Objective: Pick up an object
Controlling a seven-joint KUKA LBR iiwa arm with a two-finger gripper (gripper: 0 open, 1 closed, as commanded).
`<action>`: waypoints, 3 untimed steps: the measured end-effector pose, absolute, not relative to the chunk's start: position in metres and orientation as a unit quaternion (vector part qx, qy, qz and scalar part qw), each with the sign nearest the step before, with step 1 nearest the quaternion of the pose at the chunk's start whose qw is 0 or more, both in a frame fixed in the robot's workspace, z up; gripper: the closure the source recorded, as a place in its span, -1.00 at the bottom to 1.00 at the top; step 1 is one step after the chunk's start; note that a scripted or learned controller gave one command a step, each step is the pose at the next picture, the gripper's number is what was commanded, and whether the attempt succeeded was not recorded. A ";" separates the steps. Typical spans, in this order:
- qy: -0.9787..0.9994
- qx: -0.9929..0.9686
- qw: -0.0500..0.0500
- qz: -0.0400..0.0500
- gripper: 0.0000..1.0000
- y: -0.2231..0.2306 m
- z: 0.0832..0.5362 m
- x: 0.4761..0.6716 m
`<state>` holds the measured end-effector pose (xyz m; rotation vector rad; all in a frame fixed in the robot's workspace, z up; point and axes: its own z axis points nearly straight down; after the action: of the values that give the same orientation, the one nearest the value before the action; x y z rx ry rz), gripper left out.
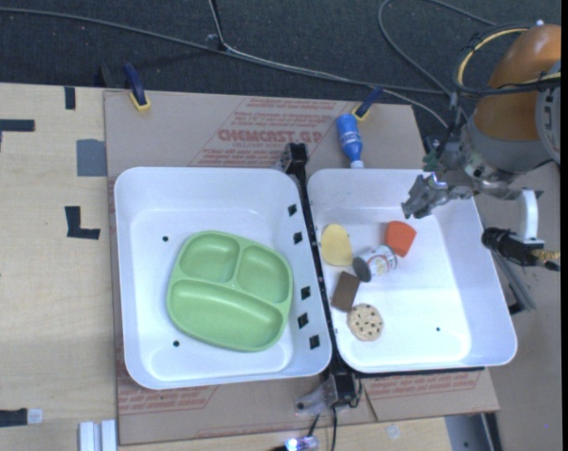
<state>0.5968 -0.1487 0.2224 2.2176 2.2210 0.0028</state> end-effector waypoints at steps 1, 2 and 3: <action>0.709 0.705 -0.001 0.000 1.00 -0.093 0.216 0.614; 0.710 0.704 -0.001 0.000 1.00 -0.031 0.211 0.625; 0.710 0.704 -0.001 0.001 1.00 0.030 0.222 0.629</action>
<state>0.6287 0.0305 0.2224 2.2139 2.2317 0.0019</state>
